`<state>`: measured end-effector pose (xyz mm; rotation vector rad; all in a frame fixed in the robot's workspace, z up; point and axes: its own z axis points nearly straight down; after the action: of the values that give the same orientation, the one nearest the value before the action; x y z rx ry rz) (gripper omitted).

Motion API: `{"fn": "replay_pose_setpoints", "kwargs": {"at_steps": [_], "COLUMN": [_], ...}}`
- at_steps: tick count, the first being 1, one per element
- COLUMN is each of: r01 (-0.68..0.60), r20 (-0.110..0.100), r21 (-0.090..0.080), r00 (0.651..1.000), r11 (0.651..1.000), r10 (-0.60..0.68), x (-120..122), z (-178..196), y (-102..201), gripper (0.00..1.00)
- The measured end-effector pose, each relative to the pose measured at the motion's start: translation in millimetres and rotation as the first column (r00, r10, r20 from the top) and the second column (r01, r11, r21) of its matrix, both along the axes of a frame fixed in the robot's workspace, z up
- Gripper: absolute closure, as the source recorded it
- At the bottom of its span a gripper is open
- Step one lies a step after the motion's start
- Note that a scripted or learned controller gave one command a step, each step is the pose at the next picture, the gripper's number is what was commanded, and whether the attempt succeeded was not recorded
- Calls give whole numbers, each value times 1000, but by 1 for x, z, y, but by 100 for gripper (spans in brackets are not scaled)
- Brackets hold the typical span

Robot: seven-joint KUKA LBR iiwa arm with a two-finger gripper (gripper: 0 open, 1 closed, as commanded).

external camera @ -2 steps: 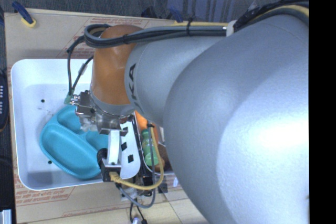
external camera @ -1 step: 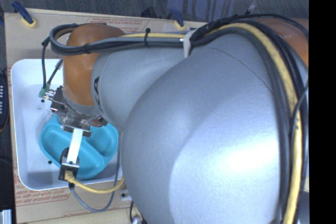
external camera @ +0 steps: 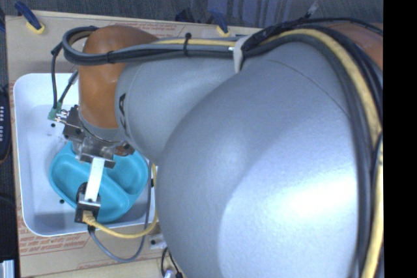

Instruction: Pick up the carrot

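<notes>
Reaching grey arm (external camera: 260,159) over shallow white plastic bin (external camera: 29,140), above turquoise plastic bowl (external camera: 124,182), presumably seeking carrot; finger state indeterminable.

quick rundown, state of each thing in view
arm: reaching from the right, low over the left bin
left bin: upright, mostly covered by the arm
blue bowl: in the left bin, partly hidden under the wrist
yellow cable: hanging in a loop below the wrist

The big grey arm (external camera: 260,159) covers the right side of the bench. In the left bin (external camera: 29,140), a blue bowl (external camera: 120,189) fills the near half; its far-left corner is bare.
</notes>
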<state>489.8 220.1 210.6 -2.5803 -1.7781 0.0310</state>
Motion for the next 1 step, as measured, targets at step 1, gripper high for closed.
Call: {"fn": "replay_pose_setpoints", "kwargs": {"at_steps": [1], "r01": [-273], "r20": [15], "r21": [2], "r00": [962], "r11": [962], "r10": [273], "x": [35], "z": [4], "y": [-15], "gripper": [100]}}
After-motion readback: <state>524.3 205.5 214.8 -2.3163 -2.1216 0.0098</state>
